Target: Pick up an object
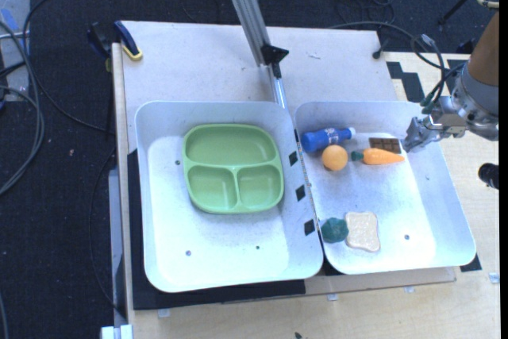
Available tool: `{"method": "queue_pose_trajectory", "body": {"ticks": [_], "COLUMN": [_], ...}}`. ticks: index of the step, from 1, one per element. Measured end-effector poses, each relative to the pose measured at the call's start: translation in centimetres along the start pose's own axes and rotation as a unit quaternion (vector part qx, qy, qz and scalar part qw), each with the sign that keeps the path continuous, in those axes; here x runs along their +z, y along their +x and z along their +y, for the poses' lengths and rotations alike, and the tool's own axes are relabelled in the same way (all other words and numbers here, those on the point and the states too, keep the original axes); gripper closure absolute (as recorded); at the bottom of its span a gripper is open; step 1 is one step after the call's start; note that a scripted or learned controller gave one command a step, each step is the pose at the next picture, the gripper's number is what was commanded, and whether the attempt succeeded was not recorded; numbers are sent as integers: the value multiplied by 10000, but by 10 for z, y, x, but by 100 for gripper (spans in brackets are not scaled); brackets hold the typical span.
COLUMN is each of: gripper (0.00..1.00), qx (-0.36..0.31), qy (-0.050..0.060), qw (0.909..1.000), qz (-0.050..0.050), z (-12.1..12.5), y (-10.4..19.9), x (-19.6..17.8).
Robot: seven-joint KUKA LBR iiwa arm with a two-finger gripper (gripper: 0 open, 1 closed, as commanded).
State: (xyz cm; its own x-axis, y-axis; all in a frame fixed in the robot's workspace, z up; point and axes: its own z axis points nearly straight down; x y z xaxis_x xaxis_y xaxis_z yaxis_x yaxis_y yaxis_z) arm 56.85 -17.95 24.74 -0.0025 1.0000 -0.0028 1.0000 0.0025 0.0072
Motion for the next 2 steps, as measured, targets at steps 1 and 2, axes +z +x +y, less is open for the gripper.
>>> {"method": "queue_pose_trajectory", "body": {"ticks": [1,2], "gripper": [100,100], "qx": [-22,-25], "qy": [20,36], "qw": [10000,10000], "qz": [19,22], "z": [14,31], "y": [52,106], "x": [-8,6]}}
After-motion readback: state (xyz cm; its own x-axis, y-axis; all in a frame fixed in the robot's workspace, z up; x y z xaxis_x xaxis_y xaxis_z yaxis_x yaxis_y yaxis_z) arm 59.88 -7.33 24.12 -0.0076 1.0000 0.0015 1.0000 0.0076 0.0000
